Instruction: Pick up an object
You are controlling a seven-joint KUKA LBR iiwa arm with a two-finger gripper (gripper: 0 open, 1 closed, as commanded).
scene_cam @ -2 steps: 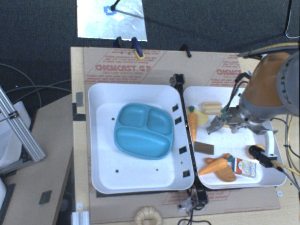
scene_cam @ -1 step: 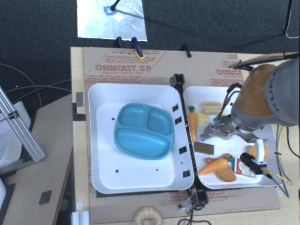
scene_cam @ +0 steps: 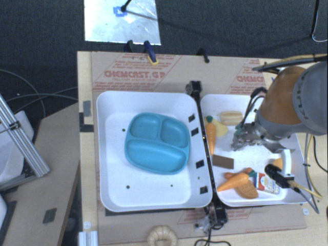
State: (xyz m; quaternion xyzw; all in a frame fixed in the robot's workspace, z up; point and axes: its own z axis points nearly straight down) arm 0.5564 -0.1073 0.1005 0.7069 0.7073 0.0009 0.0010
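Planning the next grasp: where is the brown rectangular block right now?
In the camera view, the brown rectangular block lies in the right bin, near its left wall, below the upright carrot and above the lying carrot.

Even, bright overhead light, slightly cool cast. White bins (scene_cam: 154, 199) near blown out, little surface detail. Glare on the foil sheet (scene_cam: 122, 14) at top. Soft short shadows under the blue plate (scene_cam: 156, 142) and arm (scene_cam: 292, 104). Dark floor underexposed. Overall soft, low-res; small items in right bin smeared, edges mildly fuzzy.
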